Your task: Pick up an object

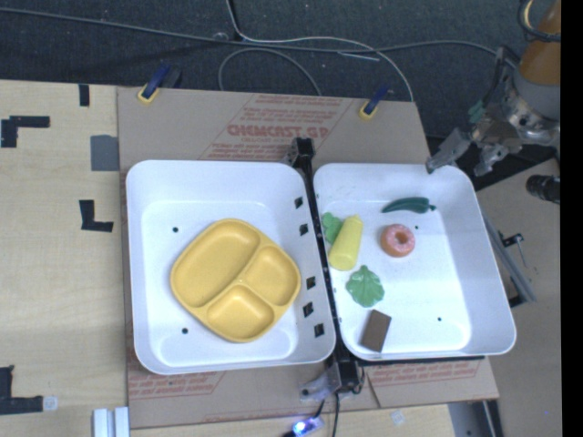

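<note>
The right bin (483,271) holds several small items: a dark green pepper (407,206), a pink donut (398,240), a yellow corn cob (345,242) with a green piece (330,226) against its left side, a leafy green toy (364,286) and a brown block (375,330). My gripper (458,160) hangs over the bin's far right corner, above and to the right of the pepper. Its fingers (439,159) are spread open with nothing between them.
The left bin (150,244) holds a yellow divided plate (235,279). A black divider with clips (314,271) runs between the bins. Cables (301,48) lie on the dark mat behind the bench. The arm (537,71) enters at the upper right.
</note>
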Robot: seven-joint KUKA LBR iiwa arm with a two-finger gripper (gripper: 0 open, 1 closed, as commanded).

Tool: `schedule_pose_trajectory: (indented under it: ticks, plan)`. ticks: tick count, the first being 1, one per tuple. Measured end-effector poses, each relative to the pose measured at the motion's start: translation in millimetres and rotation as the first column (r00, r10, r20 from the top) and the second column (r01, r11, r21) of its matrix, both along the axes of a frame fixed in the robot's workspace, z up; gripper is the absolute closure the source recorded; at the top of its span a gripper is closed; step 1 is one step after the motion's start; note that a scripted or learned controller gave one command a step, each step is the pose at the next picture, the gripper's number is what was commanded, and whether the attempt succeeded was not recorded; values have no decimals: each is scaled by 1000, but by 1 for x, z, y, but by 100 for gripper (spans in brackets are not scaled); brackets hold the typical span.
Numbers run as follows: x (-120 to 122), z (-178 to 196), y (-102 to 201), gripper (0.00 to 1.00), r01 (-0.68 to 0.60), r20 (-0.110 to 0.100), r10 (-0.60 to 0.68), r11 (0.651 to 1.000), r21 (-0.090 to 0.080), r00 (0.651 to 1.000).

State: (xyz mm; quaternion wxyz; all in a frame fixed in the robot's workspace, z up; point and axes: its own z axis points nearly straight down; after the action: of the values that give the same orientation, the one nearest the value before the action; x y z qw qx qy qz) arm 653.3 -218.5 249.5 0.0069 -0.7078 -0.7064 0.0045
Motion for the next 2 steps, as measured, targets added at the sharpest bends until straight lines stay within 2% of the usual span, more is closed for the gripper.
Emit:
schedule_pose_trajectory:
  ticks: [1, 2]
  plan:
    - [2, 8, 1, 0, -4, 11, 4, 1000, -3, 1000]
    - [-6, -55, 5, 0, -4, 7, 4, 1000, -3, 1000]
